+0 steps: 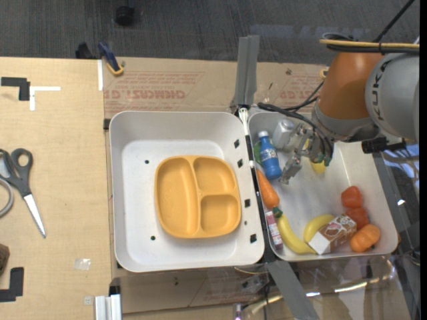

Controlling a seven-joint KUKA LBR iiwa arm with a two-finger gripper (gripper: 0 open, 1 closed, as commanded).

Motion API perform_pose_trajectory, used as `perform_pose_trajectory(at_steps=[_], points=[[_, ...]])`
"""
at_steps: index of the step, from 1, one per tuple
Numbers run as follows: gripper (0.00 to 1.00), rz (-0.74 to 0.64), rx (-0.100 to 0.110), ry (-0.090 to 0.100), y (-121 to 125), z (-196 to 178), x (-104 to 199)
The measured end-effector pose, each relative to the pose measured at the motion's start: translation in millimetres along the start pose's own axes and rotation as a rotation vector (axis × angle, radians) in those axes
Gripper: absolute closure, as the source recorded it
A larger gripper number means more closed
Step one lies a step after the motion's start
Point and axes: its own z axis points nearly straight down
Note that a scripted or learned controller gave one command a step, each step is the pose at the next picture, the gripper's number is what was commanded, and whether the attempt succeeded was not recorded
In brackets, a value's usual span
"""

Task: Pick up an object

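Two shallow white bins sit side by side on the desk (53, 199). The left bin (127, 199) carries a yellow divided plate (198, 197) near its middle, with three compartments, none holding anything. The right bin (373, 199) carries the loose objects.

The arm (373, 92) reaches in from the right edge of the view, its orange band above the far right corner of the right bin. The tool (293, 169) hangs over the far half of that bin, pointing down and towards the left wall. Two metal fingers (291, 171) show, set slightly apart, with nothing visibly between them; how far they are spread is hard to judge from this angle.

Just left of the tool, a blue bottle (269, 157) with a white label lies along the left wall of the right bin. A carrot (268, 192) lies just nearer than the bottle, against the same wall. A small yellow object (318, 167) lies just right of the tool, partly hidden by it. At the near edge lie two bananas (293, 235), curved together, and beside them a brown and white packet (335, 233). Near the right wall sit red pieces (352, 199) and an orange fruit (365, 238).

On the desk's left edge lie scissors (27, 192).
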Motion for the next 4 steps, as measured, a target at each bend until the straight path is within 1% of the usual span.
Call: perform_pose_trajectory(at_steps=[1,2,3,4], points=[[0.00,0.116,0.000,-0.009,-65.8,-5.7,19.0],[0.00,0.141,0.000,-0.011,14.4,-13.9,-10.5],[0.00,0.190,0.001,-0.008,0.6,0.5,23.0],[0.00,0.243,0.000,-0.011,-96.8,-109.6,-35.2]])
